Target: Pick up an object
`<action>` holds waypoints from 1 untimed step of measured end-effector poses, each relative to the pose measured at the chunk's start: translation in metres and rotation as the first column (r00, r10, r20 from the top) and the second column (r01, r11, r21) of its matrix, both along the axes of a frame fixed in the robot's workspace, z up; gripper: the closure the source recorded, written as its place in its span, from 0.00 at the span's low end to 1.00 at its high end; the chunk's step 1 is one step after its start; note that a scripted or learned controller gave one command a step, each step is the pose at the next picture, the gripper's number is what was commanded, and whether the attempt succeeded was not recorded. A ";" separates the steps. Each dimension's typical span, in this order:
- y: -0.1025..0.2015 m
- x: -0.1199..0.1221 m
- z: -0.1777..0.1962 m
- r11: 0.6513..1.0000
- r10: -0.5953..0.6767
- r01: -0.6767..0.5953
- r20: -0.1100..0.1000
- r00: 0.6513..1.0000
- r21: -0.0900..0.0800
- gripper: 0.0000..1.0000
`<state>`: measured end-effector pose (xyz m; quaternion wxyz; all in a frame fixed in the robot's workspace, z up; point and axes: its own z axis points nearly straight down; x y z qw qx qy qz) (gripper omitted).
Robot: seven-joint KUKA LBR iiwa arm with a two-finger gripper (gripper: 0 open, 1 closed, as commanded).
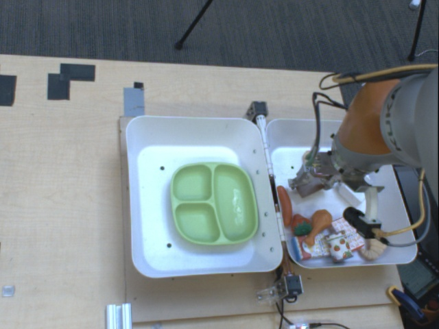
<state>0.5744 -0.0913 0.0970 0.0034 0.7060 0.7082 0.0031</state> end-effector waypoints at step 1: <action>0.050 0.007 0.095 1.000 0.002 -0.002 -0.004 1.000 0.001 1.00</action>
